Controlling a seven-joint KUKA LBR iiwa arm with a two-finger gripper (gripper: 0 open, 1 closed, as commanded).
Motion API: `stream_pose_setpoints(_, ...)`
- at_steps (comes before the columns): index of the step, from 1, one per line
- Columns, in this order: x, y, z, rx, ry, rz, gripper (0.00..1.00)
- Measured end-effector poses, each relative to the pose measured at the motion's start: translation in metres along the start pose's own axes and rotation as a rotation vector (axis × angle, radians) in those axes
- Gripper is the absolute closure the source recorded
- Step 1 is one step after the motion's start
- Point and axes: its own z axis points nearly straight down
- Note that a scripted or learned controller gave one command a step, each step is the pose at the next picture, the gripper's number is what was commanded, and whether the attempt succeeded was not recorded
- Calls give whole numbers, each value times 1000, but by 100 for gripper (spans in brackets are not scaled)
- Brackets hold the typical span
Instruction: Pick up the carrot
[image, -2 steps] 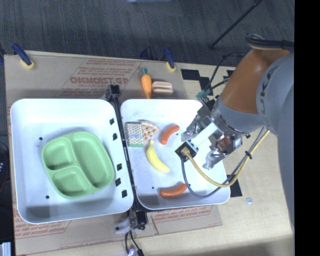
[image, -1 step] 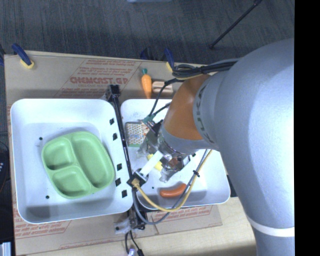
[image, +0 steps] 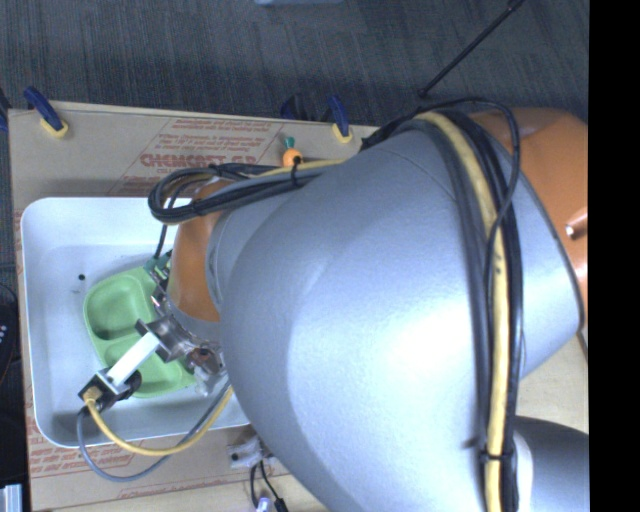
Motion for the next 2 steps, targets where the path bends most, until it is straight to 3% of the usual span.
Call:
stream_pose_setpoints(1,25,44,40,-1,12,228,0)
stream_pose_setpoints(2,-37,60,-56,-1,3,359,0)
